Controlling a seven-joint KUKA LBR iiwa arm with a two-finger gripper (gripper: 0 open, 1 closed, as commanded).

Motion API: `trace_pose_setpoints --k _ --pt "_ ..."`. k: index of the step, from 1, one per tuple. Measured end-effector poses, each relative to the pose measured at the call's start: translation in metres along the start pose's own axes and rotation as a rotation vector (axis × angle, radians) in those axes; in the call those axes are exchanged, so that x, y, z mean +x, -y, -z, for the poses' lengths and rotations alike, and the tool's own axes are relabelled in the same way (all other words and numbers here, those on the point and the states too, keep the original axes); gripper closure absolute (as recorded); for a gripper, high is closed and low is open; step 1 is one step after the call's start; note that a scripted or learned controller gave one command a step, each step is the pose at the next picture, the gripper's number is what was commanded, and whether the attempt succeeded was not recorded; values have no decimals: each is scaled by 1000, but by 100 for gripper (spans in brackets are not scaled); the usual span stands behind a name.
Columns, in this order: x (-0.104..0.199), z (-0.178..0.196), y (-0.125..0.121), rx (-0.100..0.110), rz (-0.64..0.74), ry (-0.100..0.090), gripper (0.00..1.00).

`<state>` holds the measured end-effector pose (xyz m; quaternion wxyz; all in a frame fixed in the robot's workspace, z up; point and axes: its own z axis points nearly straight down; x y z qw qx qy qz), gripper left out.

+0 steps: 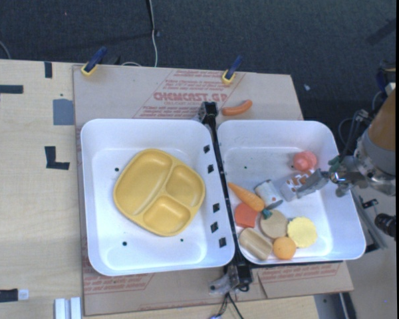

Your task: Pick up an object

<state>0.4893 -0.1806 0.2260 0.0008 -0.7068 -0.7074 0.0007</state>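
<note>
Grey arm (pixel 376 153) with an orange band (just above the wrist), dark cables, and a silvery metal hand (pixel 304 184)

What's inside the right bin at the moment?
The right bin holds a carrot, a red piece, a tan disc, a yellow disc, an orange ball, a bread roll and a pink ball. The gripper covers whatever lies beneath it.

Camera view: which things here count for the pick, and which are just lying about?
For the pick, all in the right bin:
gripper
pink ball
carrot
yellow disc
orange ball
bread roll

Lying about:
yellow divided plate in the left bin
orange sausage on the board behind the bins
two clamps
</note>
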Motion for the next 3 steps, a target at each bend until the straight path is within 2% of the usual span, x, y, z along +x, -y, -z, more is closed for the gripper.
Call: trace_pose_setpoints --k 1,2,3 --pt "50 -119 -50 -27 0 9 0" --pt "51 -115 -46 -9 -1 5 100" --pt "121 -38 -23 -3 6 -2 100"
